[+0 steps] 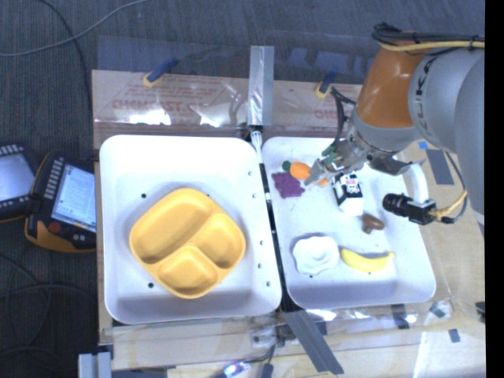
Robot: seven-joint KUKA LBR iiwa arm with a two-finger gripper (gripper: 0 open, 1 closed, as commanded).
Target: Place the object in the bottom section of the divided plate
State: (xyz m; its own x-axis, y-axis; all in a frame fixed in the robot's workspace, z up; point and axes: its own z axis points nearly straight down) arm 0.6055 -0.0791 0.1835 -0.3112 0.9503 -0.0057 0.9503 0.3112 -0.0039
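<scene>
Grey carpet, bench with two white bins – left bin point(118, 211) has yellow divided plate point(187, 241), all sections bare. Gripper point(340, 181) low over right bin point(409, 282), pincer state – can't tell. Just left of it: orange carrot-ish toy point(300, 169), purple grapes point(287, 185). Below it: brown bit point(372, 223), banana point(366, 259), white egg point(316, 254). Plate well off to its left.

Grey arm with orange band point(441, 85) cut off at right edge; its wrist partly hides the small orange object point(299, 169).
</scene>
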